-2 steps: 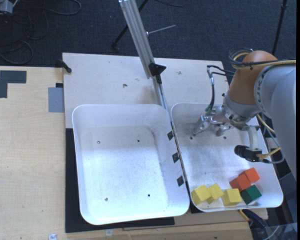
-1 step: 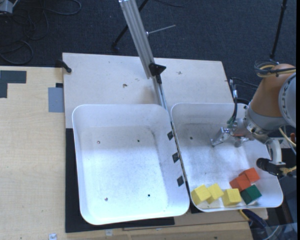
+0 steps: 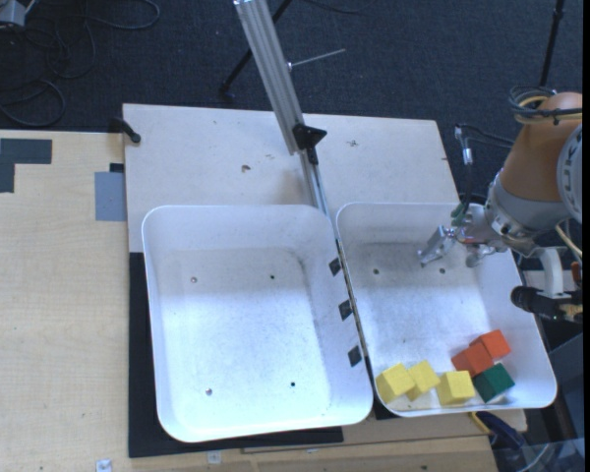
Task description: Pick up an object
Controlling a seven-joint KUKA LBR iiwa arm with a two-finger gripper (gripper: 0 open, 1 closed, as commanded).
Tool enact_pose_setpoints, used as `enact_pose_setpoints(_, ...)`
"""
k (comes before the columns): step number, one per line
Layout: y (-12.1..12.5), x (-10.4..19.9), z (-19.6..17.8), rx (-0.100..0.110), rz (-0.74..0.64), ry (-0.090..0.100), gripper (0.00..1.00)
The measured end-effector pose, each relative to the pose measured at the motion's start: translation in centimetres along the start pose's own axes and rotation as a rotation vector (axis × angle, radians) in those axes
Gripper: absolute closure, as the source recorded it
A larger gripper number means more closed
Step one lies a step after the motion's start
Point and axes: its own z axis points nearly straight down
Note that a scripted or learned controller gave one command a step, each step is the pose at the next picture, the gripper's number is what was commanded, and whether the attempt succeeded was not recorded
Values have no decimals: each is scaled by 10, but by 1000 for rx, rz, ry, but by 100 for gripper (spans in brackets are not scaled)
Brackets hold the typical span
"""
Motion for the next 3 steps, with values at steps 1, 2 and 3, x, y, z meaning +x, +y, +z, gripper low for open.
enact_pose_setpoints(1, 39, 22, 51, 4, -1, 2, 0)
enact_pose_setpoints(2, -38, 6, 48, 8, 5, 2, 0)
enact_pose_setpoints(3, -87, 48, 34, 10, 5, 4, 0)
